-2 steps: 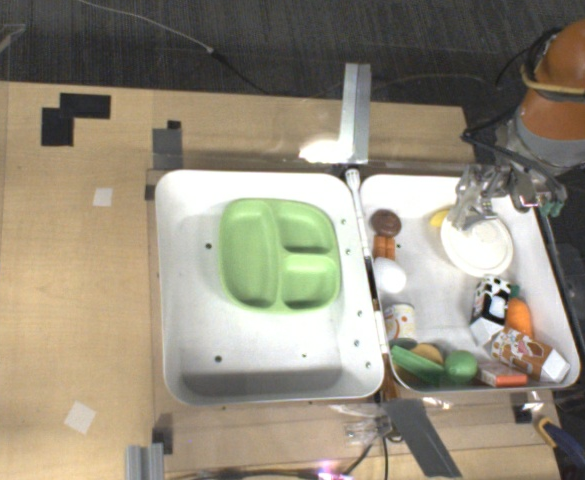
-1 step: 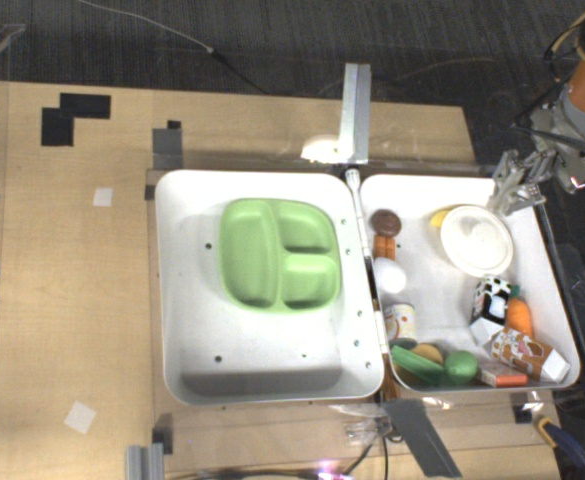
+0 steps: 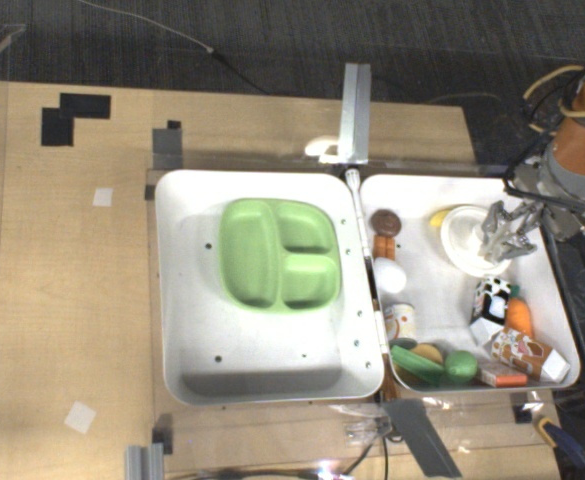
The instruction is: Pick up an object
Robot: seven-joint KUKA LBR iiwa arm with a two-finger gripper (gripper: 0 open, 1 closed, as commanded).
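Far left of the gripper, a green divided tray [image 3: 278, 253] lies in the left bin [image 3: 187, 368]. In the right bin [image 3: 427, 298], a white bowl [image 3: 462, 238] sits just left of the gripper [image 3: 509, 236] — its metal fingers hang over the bowl's rim, how far apart I cannot tell. Below it: an orange carrot [image 3: 519, 317].

Robot lab: bench [image 3: 62, 268] bearing two white bins [image 3: 187, 298]

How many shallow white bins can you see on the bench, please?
2. The left bin holds a green divided tray; the right bin beside it holds the small objects, with the hand above its far right part. Neither appears hidden.
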